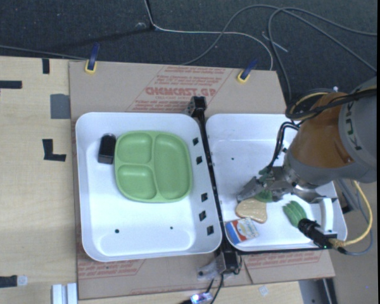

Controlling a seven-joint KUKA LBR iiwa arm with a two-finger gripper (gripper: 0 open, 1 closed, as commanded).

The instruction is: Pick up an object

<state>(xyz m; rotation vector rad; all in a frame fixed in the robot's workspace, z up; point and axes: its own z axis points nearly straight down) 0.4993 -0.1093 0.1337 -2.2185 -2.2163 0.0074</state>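
- The gripper (256, 189) is hanging low in the right bin (240, 128), its fingers apart, holding nothing.
- A tan, bread-like piece (252, 210) is lying just below it, near the bin's front edge.
- It should be descending straight, centring over the piece before closing.

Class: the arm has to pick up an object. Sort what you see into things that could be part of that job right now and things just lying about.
Part of the job:
- hand, low in the right bin
- tan flat piece beside it
- green object
- small packet

Lying about:
- green divided plate in the left bin
- black block
- yellow clamps
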